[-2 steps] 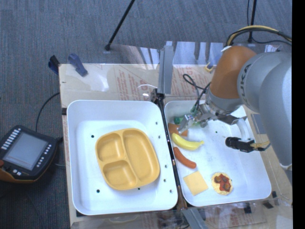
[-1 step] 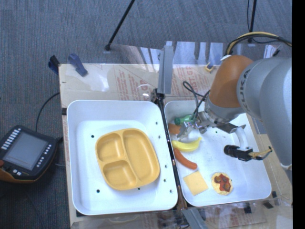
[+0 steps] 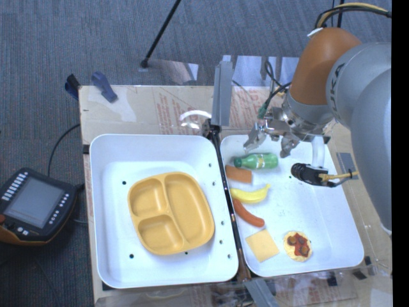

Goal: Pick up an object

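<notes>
Blue-grey carpet surrounds the worktop (image 3: 147,104), which carries two shallow white bins side by side. The left bin (image 3: 102,171) holds one yellow divided tray (image 3: 171,213). The right bin (image 3: 339,222) holds six loose items:

- a green bottle (image 3: 255,162) lying on its side near the far edge
- an orange block (image 3: 238,174) just beside the bottle
- a banana (image 3: 250,194)
- a sausage (image 3: 248,214)
- a cheese slice (image 3: 262,245)
- a round cracker with red topping (image 3: 298,245)

The arm (image 3: 358,94) reaches over the far end of the right bin. The jaws stand apart, with nothing between them, just beyond and above the green bottle.

Task status: no object is lifted, and every item rests on a bin floor. The approach appears largely complete, and the green bottle is judged the likely target because it lies nearest the jaws. The remaining steps are to lower the jaws around the target, clamp them on it and raise it clear of the bin. The bottle is round and lies close to the orange block, so it may roll or slip during closure.
</notes>
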Controlling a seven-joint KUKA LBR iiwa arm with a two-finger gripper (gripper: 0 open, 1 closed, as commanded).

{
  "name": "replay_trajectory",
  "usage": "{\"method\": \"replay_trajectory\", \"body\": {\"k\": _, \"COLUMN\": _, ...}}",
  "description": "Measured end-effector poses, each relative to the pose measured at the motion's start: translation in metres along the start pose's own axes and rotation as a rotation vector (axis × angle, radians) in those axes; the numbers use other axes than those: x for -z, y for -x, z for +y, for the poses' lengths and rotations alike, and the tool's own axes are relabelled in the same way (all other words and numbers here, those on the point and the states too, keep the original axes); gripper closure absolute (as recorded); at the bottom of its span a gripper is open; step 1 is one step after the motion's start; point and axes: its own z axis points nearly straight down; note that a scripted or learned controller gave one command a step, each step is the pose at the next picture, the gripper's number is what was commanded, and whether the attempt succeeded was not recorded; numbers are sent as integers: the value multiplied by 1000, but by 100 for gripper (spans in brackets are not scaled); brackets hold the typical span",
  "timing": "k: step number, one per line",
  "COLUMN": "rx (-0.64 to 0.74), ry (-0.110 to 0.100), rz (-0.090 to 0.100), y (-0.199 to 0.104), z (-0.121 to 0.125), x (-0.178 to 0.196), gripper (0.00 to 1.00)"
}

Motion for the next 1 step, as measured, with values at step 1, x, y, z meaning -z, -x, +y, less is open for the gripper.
{"method": "replay_trajectory", "body": {"k": 1, "rx": 55, "ry": 4, "rz": 0, "y": 24, "z": -17, "x": 92, "gripper": 0}}
